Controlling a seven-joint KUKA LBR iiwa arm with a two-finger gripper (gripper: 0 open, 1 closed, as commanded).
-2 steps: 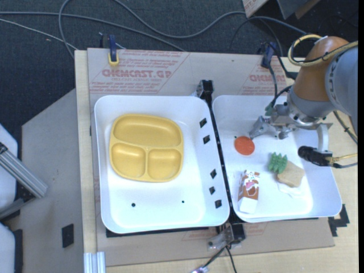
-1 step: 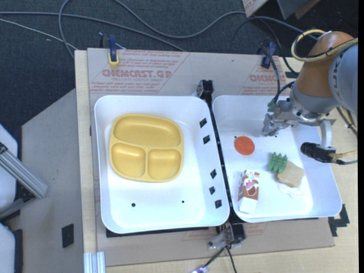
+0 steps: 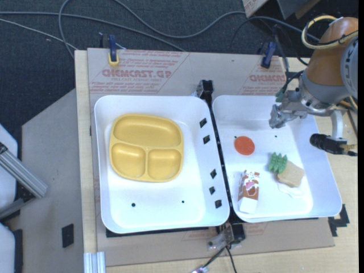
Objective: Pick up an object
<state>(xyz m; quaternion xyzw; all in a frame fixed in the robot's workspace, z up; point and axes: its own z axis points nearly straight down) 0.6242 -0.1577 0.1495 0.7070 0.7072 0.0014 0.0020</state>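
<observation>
Gripper [image 3: 277, 120] hangs over the right white bin [image 3: 318, 206], jaw state unclear; orange disc [image 3: 245, 145] lies just below-left; dark carpet beyond.

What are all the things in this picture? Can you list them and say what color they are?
bins: two, white, side by side on the bench
divided plate: one, yellow, in the left bin
round disc: one, orange-red, in the right bin, near its middle
carton: one, small, white and brown, at the right bin's front
spiky toy: one, green, in the right bin, touching the tan block
tan block: one, beside the green toy
clamps: two, blue, at the board's back edge
cables: several, grey, on the dark floor behind
gripper: one, grey, over the right bin's back part
</observation>
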